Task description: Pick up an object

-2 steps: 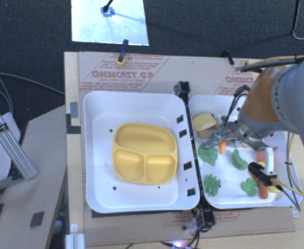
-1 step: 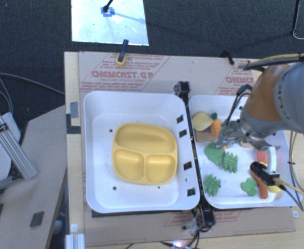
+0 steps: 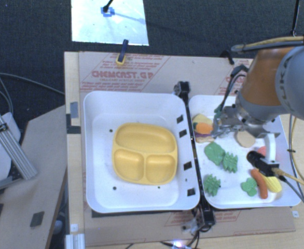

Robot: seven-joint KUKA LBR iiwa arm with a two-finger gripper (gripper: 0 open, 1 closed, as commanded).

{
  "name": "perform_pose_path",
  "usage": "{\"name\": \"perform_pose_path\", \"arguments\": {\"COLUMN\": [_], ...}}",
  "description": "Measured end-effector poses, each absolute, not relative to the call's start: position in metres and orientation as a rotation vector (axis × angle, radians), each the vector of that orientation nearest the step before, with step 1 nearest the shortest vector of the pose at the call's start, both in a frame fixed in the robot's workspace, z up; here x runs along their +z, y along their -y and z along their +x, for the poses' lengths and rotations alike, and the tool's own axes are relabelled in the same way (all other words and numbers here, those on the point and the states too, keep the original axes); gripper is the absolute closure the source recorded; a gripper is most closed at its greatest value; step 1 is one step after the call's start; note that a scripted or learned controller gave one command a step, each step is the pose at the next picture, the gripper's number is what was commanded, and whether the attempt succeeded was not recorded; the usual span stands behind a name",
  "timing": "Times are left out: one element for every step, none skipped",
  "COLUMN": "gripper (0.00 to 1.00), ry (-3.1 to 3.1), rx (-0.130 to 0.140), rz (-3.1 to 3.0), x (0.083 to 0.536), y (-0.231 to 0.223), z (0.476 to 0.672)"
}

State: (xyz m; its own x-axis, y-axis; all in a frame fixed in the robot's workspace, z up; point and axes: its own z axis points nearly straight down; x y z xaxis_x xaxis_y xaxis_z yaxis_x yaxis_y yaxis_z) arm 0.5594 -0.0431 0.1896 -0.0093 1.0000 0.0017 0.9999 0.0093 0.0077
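Claw [image 3: 222, 124] sits low in the right bin [image 3: 284, 201], beside an orange toy [image 3: 204, 129] at the left wall; finger state cannot be told; approach step; next calls for a confirmed closure and lift.

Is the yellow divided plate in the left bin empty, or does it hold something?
Empty. The yellow plate lies flat in the left bin; all three compartments show bare yellow.
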Motion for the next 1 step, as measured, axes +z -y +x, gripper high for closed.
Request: {"name": "perform_pose_path", "arguments": {"gripper": [1.00], "ry": [-2.220], "rx": [-0.007], "rz": [2.231], "x": [0.1478], "y": [0.0852], "z": [0.4825]}}
